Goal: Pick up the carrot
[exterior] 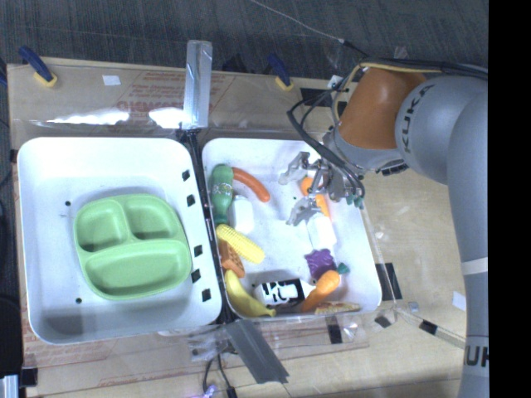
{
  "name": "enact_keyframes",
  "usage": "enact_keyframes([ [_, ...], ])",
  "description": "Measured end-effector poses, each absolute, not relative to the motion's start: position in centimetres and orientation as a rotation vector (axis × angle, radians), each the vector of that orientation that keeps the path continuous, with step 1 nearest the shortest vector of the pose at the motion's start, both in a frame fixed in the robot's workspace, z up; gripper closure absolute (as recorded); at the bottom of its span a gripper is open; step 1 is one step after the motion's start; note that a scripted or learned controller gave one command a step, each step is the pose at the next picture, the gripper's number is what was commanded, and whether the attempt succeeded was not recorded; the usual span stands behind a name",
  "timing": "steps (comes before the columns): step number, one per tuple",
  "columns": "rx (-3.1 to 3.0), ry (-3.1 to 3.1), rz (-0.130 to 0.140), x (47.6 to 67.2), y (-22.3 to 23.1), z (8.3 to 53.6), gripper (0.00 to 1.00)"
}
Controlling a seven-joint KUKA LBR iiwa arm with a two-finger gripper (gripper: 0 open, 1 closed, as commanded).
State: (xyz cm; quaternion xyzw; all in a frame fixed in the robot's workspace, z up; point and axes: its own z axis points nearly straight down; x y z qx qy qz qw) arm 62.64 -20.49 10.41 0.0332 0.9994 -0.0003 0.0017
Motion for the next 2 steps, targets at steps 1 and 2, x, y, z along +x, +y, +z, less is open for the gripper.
enact_keyframes([
  [1, 0.094, 3.132, -0.003, 62.8, -20.3, 11.6, 1.00],
  [2, 0.664, 3.070, 0.000, 51.0, -16.8, 15.5, 1.00],
])
